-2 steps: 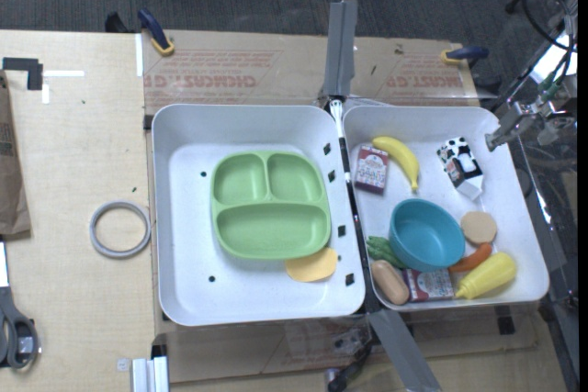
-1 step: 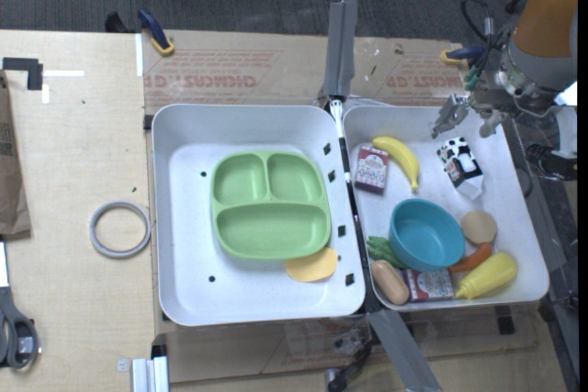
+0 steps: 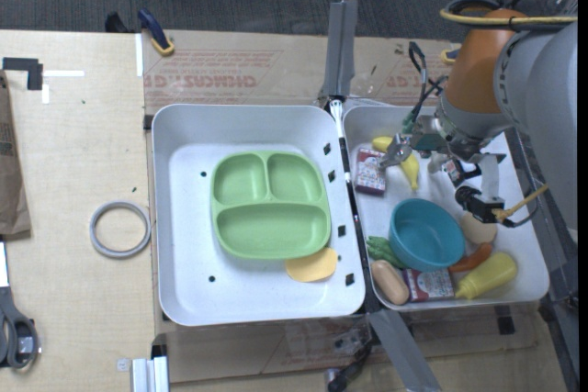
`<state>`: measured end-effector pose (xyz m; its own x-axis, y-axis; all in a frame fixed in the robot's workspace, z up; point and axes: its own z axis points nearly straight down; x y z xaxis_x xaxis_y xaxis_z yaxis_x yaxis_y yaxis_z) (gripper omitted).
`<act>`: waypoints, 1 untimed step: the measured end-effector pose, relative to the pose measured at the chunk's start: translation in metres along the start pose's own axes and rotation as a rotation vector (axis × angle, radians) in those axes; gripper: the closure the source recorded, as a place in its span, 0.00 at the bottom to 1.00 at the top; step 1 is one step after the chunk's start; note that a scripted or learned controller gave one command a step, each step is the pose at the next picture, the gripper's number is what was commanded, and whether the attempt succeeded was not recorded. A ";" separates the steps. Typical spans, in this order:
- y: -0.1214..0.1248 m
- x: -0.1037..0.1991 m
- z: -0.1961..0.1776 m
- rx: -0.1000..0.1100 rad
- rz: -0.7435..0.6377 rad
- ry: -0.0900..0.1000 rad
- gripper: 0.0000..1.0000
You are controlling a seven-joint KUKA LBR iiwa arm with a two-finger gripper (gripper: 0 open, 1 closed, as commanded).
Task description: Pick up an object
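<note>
Here your gripper (image 3: 401, 151) hangs low over the right bin (image 3: 524, 275), and you cannot tell what its tips are doing; nothing visibly sits between them, so judge the pick not yet made. A yellow banana (image 3: 410, 170) lies just beneath it, a red-and-white packet (image 3: 369, 172) just beside to its left, the blue bowl (image 3: 425, 232) nearer you, the green divided plate (image 3: 270, 205) well apart in the left bin (image 3: 175, 225).

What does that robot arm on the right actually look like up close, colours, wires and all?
The arm is a thick, rounded grey tube with a bright orange band just above the wrist. A yellow cable loops over the top of it, and thin black cables run alongside. At its end sits a small gripper of dark and silvery metal parts, with more wires trailing around the wrist.
</note>
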<state>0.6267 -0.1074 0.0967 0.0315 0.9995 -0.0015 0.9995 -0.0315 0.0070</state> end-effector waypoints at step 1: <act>0.001 0.000 -0.010 -0.001 -0.004 -0.001 1.00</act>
<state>0.6274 -0.1073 0.1063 0.0280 0.9996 -0.0021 0.9996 -0.0280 0.0079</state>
